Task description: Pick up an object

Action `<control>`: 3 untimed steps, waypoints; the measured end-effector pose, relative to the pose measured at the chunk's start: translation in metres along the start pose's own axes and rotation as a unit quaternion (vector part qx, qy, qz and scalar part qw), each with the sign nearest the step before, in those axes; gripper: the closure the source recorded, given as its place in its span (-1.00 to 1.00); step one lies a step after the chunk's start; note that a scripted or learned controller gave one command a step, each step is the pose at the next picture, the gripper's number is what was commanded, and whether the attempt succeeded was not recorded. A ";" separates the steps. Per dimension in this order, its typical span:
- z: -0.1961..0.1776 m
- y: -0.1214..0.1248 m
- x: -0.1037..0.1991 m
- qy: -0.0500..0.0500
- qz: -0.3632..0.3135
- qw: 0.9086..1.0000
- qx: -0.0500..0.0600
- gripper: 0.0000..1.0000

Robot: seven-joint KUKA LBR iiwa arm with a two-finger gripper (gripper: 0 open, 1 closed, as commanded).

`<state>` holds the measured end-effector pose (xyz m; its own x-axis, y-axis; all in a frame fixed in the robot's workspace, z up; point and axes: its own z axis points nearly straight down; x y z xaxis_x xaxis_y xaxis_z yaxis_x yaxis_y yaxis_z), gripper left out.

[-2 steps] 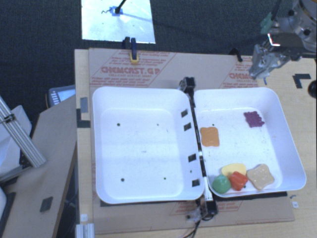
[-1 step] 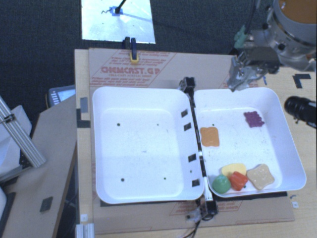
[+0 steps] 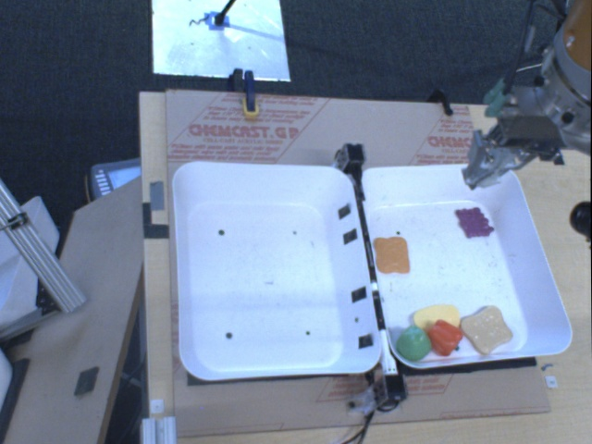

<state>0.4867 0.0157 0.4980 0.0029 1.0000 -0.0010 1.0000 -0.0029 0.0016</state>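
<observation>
Hovering at upper right of frame, gripper (image 3: pixel 481 169) over right bin (image 3: pixel 541 276) rim; opening cannot be judged, nothing visibly held. Pickup not yet done: purple piece (image 3: pixel 474 221) nearest, just below.

One fixed camera looks down at a slant from above on both white bins (image 3: pixel 264 178).

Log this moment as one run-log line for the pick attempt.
gripper: above right bin's far edge, holding nothing | nearest: purple piece | orange slab: mid-bin | pick: not yet done
</observation>
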 end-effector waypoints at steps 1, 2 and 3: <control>-0.039 0.030 0.013 0.000 -0.004 1.000 -0.003 1.00; -0.037 -0.001 0.057 0.001 -0.006 1.000 0.000 1.00; -0.001 0.000 -0.030 0.000 0.001 1.000 0.000 1.00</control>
<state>0.4866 -0.0147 0.4990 0.0055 1.0000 -0.0016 1.0000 -0.0055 0.0015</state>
